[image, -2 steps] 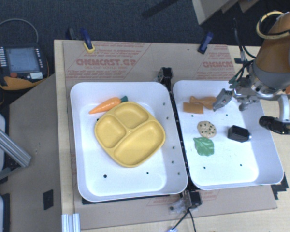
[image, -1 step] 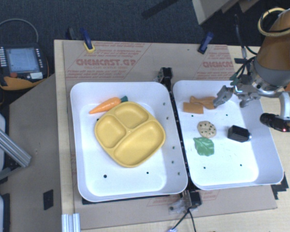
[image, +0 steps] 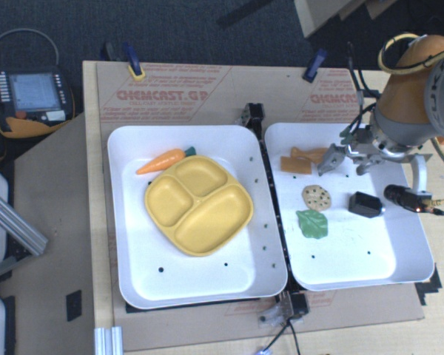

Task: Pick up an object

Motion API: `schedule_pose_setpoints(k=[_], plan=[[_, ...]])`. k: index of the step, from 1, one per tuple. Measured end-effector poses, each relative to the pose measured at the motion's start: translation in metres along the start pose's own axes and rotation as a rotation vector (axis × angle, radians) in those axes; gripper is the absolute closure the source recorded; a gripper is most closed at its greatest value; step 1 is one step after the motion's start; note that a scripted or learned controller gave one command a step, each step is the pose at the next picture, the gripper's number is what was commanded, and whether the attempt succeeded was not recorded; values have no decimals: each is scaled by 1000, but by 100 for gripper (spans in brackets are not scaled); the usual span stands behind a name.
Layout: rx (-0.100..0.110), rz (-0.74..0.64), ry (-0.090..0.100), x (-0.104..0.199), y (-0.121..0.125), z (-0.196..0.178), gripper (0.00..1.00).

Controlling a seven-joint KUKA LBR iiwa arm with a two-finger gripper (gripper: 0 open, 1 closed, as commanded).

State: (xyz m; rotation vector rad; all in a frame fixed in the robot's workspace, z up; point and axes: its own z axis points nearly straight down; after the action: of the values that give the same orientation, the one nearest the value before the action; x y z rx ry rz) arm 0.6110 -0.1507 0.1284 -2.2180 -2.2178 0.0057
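Claw (image: 349, 159) hangs over the right white plastic bin (image: 399, 268), fingers spread wide, nothing between them. Just beside its left finger lies the flat brown toast-like piece (image: 297, 161); below, the round speckled cookie (image: 316, 197), leafy green piece (image: 312, 223) and small black block (image: 365, 204).

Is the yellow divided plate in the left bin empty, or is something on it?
Empty. The yellow plate shows three bare compartments. The carrot lies beside its upper-left rim on the bin floor, not on the plate.
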Motion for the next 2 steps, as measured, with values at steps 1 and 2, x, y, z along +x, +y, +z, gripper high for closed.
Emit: schedule_pose_setpoints(k=[1,2], plan=[[-4,0,0,0,0,44,0],[-7,-1,-2,0,1,33,100]])
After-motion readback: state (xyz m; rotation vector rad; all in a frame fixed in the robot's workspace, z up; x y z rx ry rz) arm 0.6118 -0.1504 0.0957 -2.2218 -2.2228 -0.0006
